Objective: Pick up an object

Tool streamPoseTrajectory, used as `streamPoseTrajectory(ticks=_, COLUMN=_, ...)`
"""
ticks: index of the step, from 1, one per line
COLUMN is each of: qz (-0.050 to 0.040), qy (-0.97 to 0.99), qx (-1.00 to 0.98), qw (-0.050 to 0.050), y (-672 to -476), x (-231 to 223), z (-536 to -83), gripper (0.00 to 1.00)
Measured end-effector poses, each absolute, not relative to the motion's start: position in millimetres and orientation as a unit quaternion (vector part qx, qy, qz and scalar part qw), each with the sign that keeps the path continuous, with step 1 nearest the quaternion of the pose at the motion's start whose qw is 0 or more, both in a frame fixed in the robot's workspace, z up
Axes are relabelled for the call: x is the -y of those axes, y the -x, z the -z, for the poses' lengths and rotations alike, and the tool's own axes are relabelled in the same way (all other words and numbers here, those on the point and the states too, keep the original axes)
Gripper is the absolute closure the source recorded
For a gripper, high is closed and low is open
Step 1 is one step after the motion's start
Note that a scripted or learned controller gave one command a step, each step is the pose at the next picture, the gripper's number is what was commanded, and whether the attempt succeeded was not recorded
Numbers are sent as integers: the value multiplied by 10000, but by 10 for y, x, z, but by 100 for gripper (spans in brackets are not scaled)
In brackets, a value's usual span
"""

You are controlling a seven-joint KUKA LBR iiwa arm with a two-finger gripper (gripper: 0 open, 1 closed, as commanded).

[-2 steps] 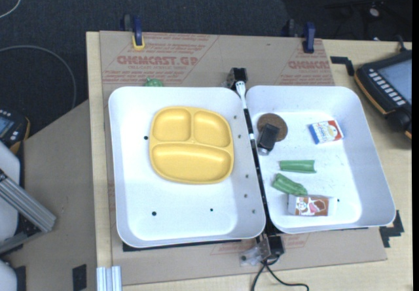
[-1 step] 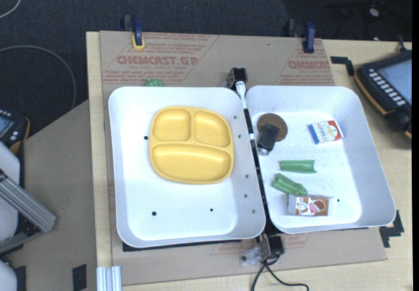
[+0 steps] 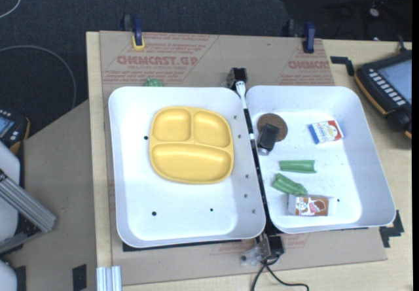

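two white bins (image 3: 131, 218), one yellow divided plate (image 3: 192, 144), two green pods (image 3: 297, 166), two small cartons (image 3: 325, 131)

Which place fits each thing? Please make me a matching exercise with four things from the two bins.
Things:
1. yellow plate
2. blue carton
3. brown carton
4. brown disc

Places:
A. right bin, near edge
B. left bin
C. right bin, far right part
D. right bin, far left part, beside a black block

Pairs: 1-B, 2-C, 3-A, 4-D

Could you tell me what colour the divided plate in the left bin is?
Yellow; the divided plate shows best in the camera view.
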State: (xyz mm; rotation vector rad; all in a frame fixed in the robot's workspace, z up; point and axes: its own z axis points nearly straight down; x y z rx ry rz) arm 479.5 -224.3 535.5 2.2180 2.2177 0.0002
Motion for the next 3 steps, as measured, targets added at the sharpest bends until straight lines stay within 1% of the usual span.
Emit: streamPoseTrajectory(ticks=3, qz=0, qy=-7072, qx=-7070, qw=24, y=-4794, x=2243, z=-5355, gripper=100)
